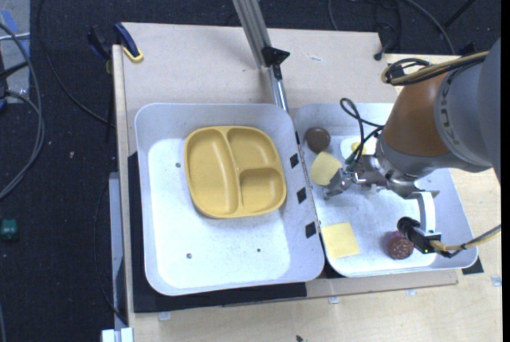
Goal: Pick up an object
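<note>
Inside right bin: jaws (gap unclear) beside pale rounded yellow lump; flat yellow square.

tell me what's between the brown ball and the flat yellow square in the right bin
In the camera view, a pale yellow rounded piece lies between the brown ball and the yellow square.

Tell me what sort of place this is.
Probably a robotics lab set up for grasping trials. A bench bears two white bins, one with a yellow plate, the other with toy food such as a yellow square. An arm reaches in, and cables trail over the dark floor.
</note>
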Controlling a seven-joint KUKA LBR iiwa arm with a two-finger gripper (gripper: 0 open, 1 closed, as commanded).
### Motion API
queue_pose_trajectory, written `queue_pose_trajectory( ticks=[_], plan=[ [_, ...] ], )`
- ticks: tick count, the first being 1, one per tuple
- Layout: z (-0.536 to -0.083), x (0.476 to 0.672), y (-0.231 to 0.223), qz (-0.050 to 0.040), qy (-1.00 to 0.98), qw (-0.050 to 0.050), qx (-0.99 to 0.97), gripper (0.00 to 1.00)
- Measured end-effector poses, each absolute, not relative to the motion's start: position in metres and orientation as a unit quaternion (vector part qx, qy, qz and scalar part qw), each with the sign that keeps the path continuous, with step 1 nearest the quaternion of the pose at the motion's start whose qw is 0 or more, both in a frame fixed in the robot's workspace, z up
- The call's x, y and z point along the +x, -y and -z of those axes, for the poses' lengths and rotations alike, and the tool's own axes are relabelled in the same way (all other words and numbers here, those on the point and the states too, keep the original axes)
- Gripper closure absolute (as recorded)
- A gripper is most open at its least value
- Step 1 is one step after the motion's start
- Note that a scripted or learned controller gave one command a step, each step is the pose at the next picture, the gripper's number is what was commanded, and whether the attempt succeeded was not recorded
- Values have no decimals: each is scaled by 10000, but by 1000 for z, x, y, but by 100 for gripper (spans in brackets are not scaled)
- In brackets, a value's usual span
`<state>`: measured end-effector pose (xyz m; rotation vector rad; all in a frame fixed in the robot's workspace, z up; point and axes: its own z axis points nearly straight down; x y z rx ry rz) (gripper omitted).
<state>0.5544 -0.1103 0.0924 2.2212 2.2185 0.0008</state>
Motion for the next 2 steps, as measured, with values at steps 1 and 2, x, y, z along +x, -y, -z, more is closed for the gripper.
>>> queue_pose_trajectory(
  ticks=[1,2],
  plan=[
    [-105,556,111,-12,-7061,30,7081,100],
    [-147,553,112,-7,-7072,11,7070,100]
  ],
)
